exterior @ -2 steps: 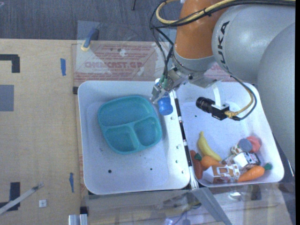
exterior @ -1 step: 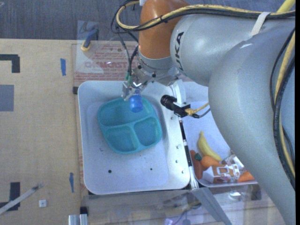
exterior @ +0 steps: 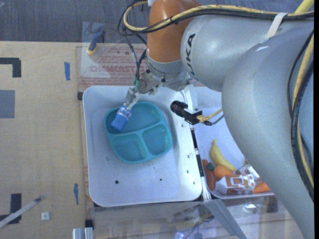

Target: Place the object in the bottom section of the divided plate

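The gripper [exterior: 128,101] is seen at the upper left rim of the divided plate [exterior: 149,151], its two thin fingers clamped on the top end of a small blue object [exterior: 120,119]. The object is held between the fingers over the plate's large upper-left section, near the rim. Its long axis runs on a slant, from the gripper at upper right down toward lower left, with the free end pointing at the plate's left edge.

One teal plate with three sections is counted, lying in the left white bin [exterior: 99,183]. One blue object is counted.

In the right white bin [exterior: 197,148], partly hidden by the arm [exterior: 239,49], one yellow banana [exterior: 220,157], what appear to be two orange carrots [exterior: 223,172], and one small printed carton [exterior: 239,182] are seen close together.
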`<state>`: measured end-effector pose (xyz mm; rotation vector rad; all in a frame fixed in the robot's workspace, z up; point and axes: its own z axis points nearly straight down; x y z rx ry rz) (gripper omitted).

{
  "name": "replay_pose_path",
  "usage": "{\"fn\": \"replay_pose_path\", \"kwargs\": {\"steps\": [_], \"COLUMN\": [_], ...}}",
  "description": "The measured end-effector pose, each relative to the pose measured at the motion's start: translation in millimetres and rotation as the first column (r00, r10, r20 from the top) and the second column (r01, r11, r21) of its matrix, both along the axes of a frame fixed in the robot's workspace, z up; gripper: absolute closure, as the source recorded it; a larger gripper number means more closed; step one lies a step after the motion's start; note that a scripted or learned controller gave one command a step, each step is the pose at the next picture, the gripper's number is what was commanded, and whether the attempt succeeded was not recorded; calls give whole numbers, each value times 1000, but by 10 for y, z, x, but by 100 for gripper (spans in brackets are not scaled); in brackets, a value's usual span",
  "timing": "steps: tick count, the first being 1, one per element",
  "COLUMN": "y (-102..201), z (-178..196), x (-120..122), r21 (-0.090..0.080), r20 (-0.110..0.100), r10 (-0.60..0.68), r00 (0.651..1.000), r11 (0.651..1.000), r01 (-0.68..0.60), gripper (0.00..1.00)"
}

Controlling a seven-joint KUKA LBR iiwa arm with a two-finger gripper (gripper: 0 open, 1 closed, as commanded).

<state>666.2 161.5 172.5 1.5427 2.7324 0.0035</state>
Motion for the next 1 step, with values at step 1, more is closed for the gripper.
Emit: {"fn": "replay_pose_path", "kwargs": {"steps": [1], "y": [504], "z": [-314], "x": [16], "r21": [-1], "r20": [3], "r10": [279], "r00": [960], "r11": [960], "r01": [-279], "gripper": [0]}}
